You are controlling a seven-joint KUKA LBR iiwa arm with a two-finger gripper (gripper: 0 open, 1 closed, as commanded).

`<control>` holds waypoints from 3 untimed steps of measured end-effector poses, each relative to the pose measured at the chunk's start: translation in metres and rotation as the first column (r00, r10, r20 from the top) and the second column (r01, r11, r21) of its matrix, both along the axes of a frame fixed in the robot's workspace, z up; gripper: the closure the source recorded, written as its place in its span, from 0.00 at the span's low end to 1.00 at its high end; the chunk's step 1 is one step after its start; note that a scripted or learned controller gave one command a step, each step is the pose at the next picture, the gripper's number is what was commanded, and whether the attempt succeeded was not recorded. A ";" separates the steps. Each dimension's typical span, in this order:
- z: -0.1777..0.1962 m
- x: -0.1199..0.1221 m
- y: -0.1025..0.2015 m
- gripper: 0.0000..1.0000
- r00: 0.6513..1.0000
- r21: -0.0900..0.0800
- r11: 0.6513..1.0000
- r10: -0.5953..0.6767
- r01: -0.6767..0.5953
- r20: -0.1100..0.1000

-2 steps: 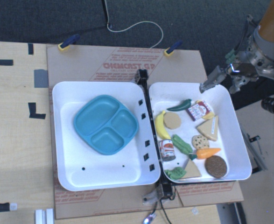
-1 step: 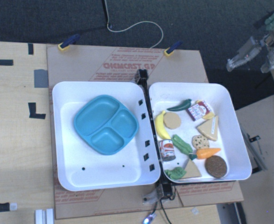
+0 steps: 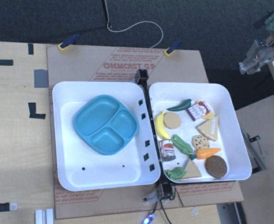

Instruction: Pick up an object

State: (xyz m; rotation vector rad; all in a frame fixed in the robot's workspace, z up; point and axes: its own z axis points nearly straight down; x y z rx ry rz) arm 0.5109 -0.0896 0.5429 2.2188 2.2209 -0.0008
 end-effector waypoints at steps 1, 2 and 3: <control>-0.008 -0.028 0.047 1.00 1.000 0.003 1.000 0.004 -0.004 -0.003; -0.032 -0.027 0.128 1.00 1.000 0.003 1.000 0.009 -0.009 -0.005; -0.025 -0.028 0.200 1.00 1.000 0.003 1.000 0.009 -0.009 -0.002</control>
